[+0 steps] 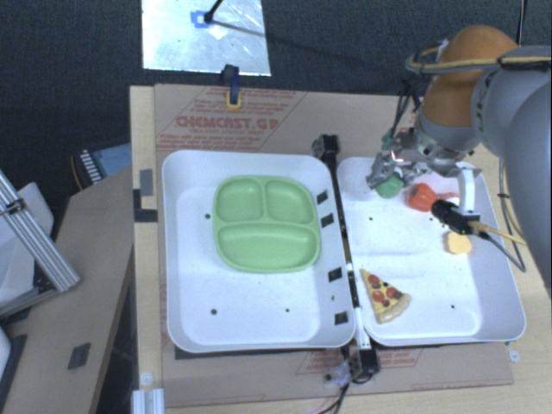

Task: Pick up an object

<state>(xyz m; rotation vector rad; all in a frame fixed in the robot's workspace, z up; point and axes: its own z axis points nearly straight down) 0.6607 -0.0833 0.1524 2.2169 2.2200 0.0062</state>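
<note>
Green object [390, 185] lies at the tips of the jaws [385, 177], at the far end of the right bin [500, 317]; whether the jaws grip it cannot be told. Just right of the jaws: an orange-red object [421, 197], then a yellow piece [459, 244]. A pizza slice [384, 295] lies well toward the near edge, with bare floor between. The left bin [185, 257] holds a green divided plate [265, 223].

The arm [517, 93] is smooth grey, rounded in section, with a bulging orange band [457, 67] above the wrist. Thin yellowish and dark cables [423, 59] loop beside that band. Below the band sits a metallic silver gripper [388, 169] with small fittings.
</note>
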